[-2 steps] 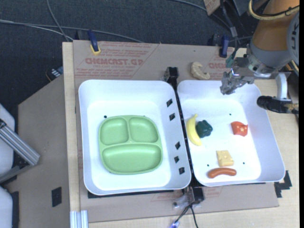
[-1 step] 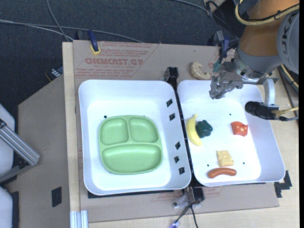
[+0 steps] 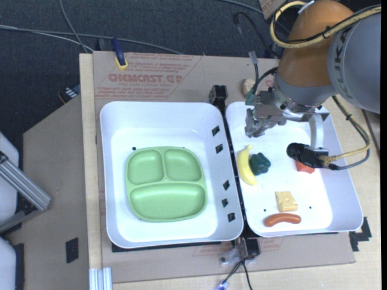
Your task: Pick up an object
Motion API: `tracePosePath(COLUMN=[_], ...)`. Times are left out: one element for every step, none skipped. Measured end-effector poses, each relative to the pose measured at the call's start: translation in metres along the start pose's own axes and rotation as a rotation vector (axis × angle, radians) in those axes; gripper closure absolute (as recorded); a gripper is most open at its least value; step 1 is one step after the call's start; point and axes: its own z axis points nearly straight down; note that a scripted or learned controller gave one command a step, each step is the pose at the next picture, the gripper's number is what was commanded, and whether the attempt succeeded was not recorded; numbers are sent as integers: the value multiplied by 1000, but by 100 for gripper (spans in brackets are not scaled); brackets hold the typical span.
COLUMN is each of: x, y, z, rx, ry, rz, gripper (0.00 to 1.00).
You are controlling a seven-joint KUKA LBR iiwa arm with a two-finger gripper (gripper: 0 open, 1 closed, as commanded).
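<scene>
Two bins touch; tool (image 3: pixel 256 127), grip unclear, hovers near banana (image 3: pixel 245 167) at divider.

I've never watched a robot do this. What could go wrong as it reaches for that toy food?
The banana and the dark green piece lie touching, so the gripper above them might catch both or nudge one aside. The banana also hugs the right bin's wall, leaving little room there.

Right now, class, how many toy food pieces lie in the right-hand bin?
4 visible: a banana by the left wall, a dark green piece touching it, a cheese wedge lower down, a sausage near the front rim. The arm may hide more.
</scene>
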Motion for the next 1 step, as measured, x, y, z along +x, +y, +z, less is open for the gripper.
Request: tracePosePath(x=[47], y=[-19], z=[11], rx=[0], ry=[-1], rz=[1], gripper=[100])
